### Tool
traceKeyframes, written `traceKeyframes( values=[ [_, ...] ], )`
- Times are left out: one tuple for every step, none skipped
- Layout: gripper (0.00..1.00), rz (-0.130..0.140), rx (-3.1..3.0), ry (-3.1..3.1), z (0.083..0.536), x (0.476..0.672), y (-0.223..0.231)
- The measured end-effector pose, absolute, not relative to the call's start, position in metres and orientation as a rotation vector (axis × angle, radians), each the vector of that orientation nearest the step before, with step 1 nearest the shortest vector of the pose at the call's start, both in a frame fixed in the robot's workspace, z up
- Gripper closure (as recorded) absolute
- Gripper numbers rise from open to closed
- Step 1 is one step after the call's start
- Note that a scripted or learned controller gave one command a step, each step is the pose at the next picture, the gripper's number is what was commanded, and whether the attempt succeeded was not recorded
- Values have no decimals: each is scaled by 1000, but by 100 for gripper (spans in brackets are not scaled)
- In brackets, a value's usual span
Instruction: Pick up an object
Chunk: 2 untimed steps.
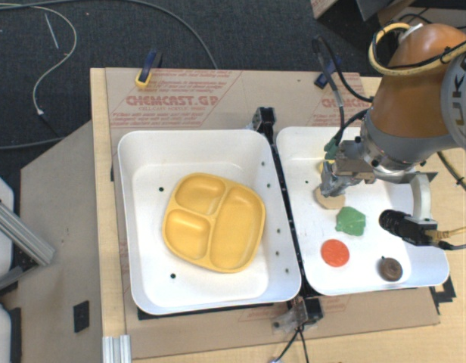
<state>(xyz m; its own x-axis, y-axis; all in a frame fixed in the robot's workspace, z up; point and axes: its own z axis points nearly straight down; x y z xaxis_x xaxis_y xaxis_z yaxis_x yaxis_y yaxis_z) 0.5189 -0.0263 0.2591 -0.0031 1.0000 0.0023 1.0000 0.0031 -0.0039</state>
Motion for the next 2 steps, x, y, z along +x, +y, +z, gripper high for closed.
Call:
traceKeyframes(
  values=[
    [100, 3, -2212, -2223, 245, 523, 19],
    [100, 3, -2213, -2224, 239, 518, 64]
  ],
)
